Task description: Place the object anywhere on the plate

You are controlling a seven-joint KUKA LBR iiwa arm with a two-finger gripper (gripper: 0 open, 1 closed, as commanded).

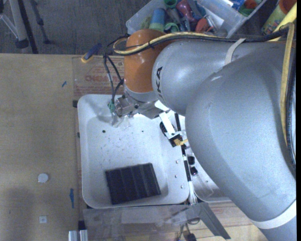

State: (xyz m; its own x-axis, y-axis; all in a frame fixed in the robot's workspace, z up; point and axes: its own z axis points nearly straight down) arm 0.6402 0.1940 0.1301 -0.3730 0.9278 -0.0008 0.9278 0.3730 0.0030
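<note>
A black ridged square plate lies flat at the near end of the left white bin. My gripper reaches down into the bin's far left corner, below the orange band of the arm. A small green thing shows at the gripper's left side; whether it is held or only beside the gripper is unclear. The gripper is well away from the plate, with bare speckled bin floor between them.
The grey arm covers most of the right bin. A clear box of colourful items stands behind the bins. A blue-tipped marker lies on the bench beyond the left bin. Bare wooden bench stretches to the left.
</note>
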